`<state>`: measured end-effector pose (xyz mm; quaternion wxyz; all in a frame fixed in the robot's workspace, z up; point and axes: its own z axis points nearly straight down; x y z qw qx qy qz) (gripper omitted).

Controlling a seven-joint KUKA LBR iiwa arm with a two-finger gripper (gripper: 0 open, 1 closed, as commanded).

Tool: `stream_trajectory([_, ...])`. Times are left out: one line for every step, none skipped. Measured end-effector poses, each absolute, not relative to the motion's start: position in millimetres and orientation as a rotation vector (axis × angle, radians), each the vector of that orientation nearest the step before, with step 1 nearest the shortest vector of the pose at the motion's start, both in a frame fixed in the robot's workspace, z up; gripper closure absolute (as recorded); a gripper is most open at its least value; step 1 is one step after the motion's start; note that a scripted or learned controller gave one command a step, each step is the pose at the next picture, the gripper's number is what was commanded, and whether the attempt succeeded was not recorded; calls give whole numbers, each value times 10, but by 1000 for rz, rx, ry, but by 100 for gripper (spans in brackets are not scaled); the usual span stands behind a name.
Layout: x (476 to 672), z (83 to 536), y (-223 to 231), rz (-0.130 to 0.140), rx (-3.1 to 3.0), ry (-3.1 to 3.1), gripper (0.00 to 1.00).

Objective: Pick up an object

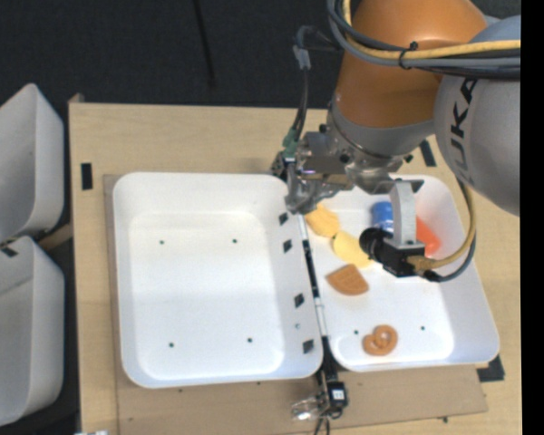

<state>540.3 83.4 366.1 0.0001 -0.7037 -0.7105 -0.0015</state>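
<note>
Bench-top right bin [471, 311] is holding the yellow piece [325, 221], sitting at 6 o'clock from the gripper [299, 196] (grip state: cannot tell), which is risking clipping the divider wall [306, 270] beside it.

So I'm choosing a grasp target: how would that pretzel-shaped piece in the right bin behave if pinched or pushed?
The pretzel lies flat and low, so fingers may struggle to get under it. It looks small and probably light, likely sliding on the smooth right bin if nudged. Its loops hint at rigid plastic.
</note>
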Motion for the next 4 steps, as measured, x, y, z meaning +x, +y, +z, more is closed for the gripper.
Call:
stream_trajectory([5258, 3624, 770, 4, -2220, -2223, 100])
stream_trajectory([5082, 3861, 1149, -3, -2215, -2229, 100])
stream_trajectory([4906, 4163, 695, -2, -2226, -2221, 100])
stream_trajectory([4910, 5445, 1089, -19, -2221, -2233, 100])
